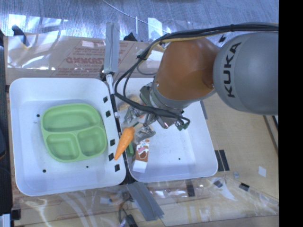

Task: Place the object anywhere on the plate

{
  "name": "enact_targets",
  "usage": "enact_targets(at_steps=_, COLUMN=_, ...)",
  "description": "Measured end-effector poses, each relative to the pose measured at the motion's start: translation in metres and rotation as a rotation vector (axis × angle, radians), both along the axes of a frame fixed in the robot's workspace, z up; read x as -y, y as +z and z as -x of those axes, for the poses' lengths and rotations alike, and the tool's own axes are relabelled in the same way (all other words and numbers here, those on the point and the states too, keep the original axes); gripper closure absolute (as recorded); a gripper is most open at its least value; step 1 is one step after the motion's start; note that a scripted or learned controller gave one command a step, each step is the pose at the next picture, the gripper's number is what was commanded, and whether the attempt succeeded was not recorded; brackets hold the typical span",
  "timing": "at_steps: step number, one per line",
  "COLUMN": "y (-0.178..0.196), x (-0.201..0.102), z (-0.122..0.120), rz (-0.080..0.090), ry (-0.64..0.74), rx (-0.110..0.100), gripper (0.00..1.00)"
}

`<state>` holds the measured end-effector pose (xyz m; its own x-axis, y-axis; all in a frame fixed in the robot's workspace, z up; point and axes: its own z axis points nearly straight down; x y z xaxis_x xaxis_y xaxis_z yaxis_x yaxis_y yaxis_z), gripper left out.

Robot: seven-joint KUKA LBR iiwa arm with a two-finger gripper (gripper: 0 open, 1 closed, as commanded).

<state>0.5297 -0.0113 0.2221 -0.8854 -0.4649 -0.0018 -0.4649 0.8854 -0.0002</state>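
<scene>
A green divided plate [73, 131] lies in the left white bin [28, 174]. An orange carrot [124, 144] is slanted over the wall between the two bins, its thick end up and to the right, its tip pointing down toward the left bin. My gripper [142, 125] hangs under the orange wrist at the left side of the right bin [189, 160], right above the carrot's thick end. The wrist and cables hide whether it touches the carrot.
A small brown and white packet [142, 154] lies in the right bin just below the gripper. A pale object [134, 100] peeks out behind the wrist. A grey bar [111, 46] stands behind the bins' shared wall.
</scene>
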Motion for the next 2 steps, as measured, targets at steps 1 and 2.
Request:
enact_targets(at_steps=1, y=-0.0194, x=-0.0679, z=-0.0752, rz=-0.001, ry=-0.023, rx=-0.002, gripper=1.0)
enact_targets(at_steps=2, y=-0.0178, x=-0.0654, z=-0.076, rz=0.0, ry=-0.027, rx=0.001, gripper=0.0)
